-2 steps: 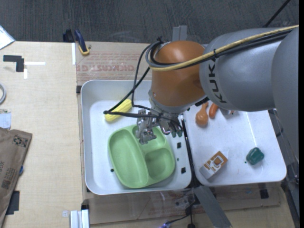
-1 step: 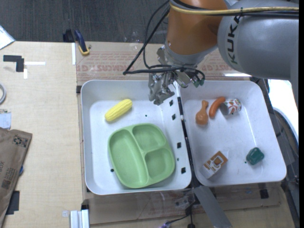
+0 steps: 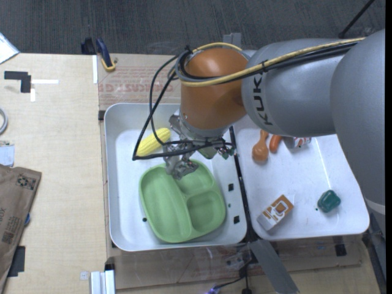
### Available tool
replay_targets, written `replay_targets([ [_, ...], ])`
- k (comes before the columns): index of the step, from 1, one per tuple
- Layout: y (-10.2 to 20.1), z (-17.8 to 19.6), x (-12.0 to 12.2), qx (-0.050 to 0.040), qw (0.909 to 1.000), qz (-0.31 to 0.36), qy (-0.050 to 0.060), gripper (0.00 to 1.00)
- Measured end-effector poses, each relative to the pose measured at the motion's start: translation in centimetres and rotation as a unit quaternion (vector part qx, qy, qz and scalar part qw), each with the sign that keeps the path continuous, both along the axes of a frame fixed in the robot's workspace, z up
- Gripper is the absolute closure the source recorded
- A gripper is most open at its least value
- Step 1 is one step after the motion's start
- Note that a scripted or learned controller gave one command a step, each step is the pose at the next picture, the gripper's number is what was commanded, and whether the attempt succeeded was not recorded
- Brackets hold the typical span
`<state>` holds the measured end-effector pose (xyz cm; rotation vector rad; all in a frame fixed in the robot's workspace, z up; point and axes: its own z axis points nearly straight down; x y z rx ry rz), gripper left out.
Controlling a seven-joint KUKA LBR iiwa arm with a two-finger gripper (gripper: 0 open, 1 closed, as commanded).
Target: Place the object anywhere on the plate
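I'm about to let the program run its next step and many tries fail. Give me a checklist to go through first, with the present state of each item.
1. Pincer is over the green plate in the left bin: ok, it sits above the plate's upper edge.
2. An object is seen between the fingers: cannot tell, the wrist hides them.
3. Plate compartments free to receive something: ok, nothing lies in them.
4. Yellow corn is on the plate: not ok, it lies on the bin floor beyond the plate.
5. Right bin's items, the small carton and green block, are out of the arm's way: ok.
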<state>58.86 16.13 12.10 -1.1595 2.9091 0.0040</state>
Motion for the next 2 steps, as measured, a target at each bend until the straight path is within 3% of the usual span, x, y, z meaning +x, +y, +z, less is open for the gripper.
replay_targets([
  [1,-4.6,4.7,6.4,-0.0014,1.0,-0.003,0.001,1.0],
  [2,1.0,0.5,-1.0,-0.0023,0.9895,0.145,0.003,1.0],
])
